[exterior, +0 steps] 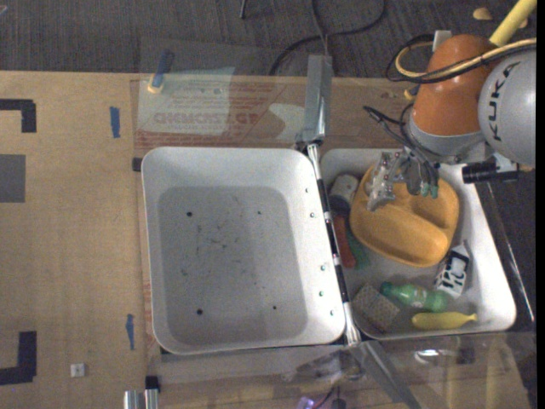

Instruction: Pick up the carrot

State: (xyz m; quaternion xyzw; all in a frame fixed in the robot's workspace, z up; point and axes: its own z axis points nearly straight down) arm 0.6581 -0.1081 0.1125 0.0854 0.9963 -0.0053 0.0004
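Note:
The carrot [342, 239] is a slim red-orange piece with a green end, lying along the left wall of the right bin [498, 254]. My gripper [402, 182] hangs over the upper part of that bin, above a large yellow-orange lump [409, 228]. It is to the right of and slightly beyond the carrot, apart from it. Its fingers [381, 187] stand open with nothing between them.
The right bin also holds a pale round object [344, 186], a grey block [375, 307], a green bottle [415, 296], a yellow banana [443, 319] and a black-and-white item [454, 272]. The left bin [170, 177] lies beside it. Cables trail behind the bench.

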